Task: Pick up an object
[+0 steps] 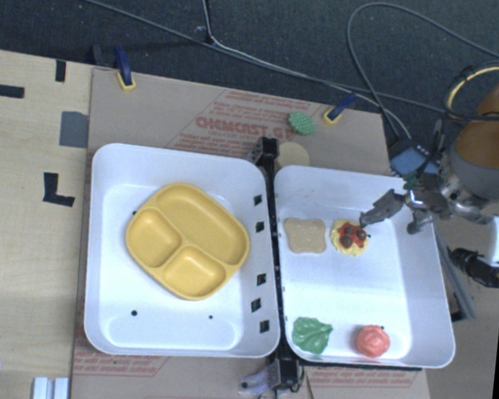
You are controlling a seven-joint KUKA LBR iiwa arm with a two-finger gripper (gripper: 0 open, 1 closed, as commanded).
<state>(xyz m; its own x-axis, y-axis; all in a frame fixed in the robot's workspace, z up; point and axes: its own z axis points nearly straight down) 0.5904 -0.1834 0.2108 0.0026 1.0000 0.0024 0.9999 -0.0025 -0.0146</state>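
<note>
End effector point(375, 214) above red-yellow toy point(349, 237), cardboard point(231, 125) lettering illegible

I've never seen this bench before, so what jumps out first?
The yellow divided tray lies alone in the left bin. In the right bin, the tool hangs just above a small red-and-yellow item, beside a tan piece; a green item and a red ball lie at its near edge.

We count two white bins point(104, 222), one yellow divided plate point(188, 239), four small food pieces point(304, 235), one green item point(301, 122) beyond.
</note>
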